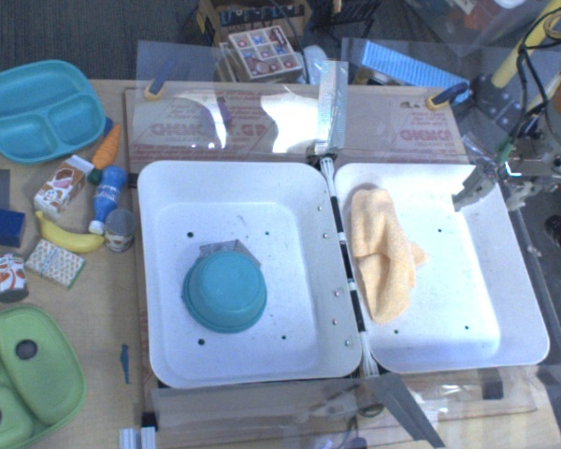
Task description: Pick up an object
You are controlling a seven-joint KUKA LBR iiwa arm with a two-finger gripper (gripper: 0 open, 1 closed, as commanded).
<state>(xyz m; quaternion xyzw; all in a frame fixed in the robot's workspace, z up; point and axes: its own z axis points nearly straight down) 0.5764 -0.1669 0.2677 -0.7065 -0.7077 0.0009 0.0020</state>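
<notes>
A yellow towel (381, 265) lies crumpled along the left side of the right bin (505, 335), close to the seam where the two white bins meet on the counter (107, 344). In the left bin (168, 204), an upturned teal bowl (225, 291) sits toward the near side, partly over a small grey scrap (222, 248). The end effector (481, 183) hangs above the right bin's far right corner, well apart from the towel, with nothing visibly between its fingers; whether those fingers are spread or pressed together cannot be told from this angle. To the left of the bins, the counter carries a teal divided plate (39, 108), a banana (67, 235), a small carton (61, 185), a blue-capped bottle (107, 195) and a green tray (23, 377).
</notes>
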